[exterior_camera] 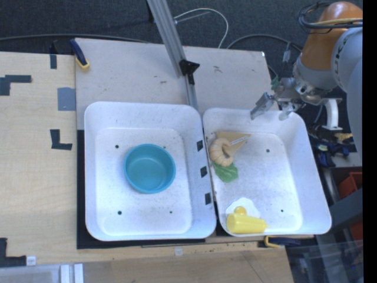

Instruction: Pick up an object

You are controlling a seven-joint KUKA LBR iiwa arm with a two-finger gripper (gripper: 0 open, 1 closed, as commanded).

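We look down on two shallow white bins set side by side on the bench. In the left bin (103, 128) we see a blue bowl (149, 168) sitting upright near the middle of the floor, well apart from everything else. The right bin (294, 175) holds the rest: a tan, ring-shaped pastry toy with a cone-like piece (224, 148) lies near the bin's upper left corner, close to the wall it shares with the left bin, and a small green leafy piece (226, 172) lies just below it, touching or nearly touching it. Down at the near edge of the same bin we find a yellow object (244, 223) lying beside or partly over a white fried-egg-like piece (243, 206); we cannot tell quite how the two overlap. The gripper (272, 109) hangs above the upper right rim of the right bin, well apart from all the objects, below the grey wrist and the orange band (328, 37). Its two fingers stand apart, and nothing sits between them. A slanted metal pole (169, 31) crosses the top of the bench.
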